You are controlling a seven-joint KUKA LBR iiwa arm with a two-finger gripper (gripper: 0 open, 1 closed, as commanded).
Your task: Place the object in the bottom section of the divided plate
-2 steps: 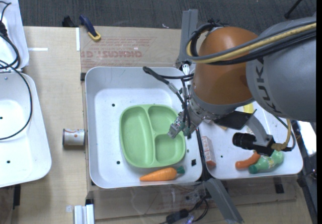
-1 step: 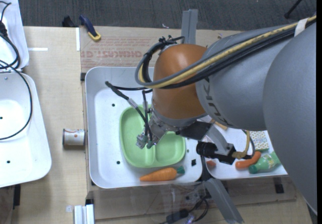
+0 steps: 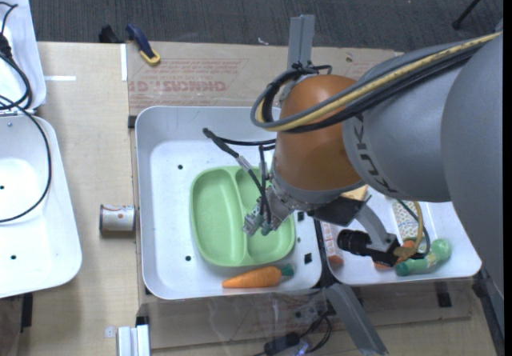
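Observation:
A light green divided plate [image 3: 220,217] lies in the left white bin [image 3: 160,186]. An orange toy carrot [image 3: 252,278] with a green stem end lies in the bin just below the plate's lower rim. My gripper [image 3: 260,222] hangs over the plate's right side, near the divider ridge, under the arm's orange band [image 3: 316,134]. I see nothing between its fingertips. The arm's bulk hides the plate's upper right part.
The right bin [image 3: 448,266] holds a green toy [image 3: 424,258] and other small items, partly hidden by the arm. A small can [image 3: 118,218] lies on the bench left of the bin. Black cables [image 3: 232,150] hang over the bin's top part.

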